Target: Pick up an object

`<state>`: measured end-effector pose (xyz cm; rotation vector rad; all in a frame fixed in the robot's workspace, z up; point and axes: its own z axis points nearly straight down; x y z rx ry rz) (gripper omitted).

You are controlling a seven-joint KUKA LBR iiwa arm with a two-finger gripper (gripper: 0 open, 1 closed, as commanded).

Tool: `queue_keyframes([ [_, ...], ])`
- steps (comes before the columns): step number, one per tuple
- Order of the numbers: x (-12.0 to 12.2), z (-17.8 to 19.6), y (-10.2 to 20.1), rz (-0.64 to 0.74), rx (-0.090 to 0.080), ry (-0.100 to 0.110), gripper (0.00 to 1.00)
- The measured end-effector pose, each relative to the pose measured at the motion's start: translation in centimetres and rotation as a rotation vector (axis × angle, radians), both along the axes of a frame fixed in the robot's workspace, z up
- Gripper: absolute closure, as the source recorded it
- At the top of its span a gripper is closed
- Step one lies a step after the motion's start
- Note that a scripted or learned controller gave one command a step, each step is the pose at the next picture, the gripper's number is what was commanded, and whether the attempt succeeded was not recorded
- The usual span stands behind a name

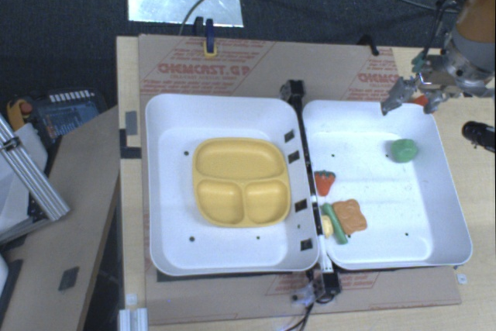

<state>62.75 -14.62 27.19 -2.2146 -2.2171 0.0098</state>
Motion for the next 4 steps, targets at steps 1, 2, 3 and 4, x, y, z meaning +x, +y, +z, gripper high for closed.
queue_keyframes([
  [1, 0.2, 0.7, 0.0, 0.002, -0.002, -0.011, 0.0],
  [2, 0.2, -3.4, 0.3, 0.001, -0.001, -0.009, 0.0],
  [3, 0.0, -9.7, 0.0, 0.0, -0.001, -0.007, 0.0],
  [4, -0.1, -15.1, 1.1, 0.003, -0.001, -0.008, 0.0],
])
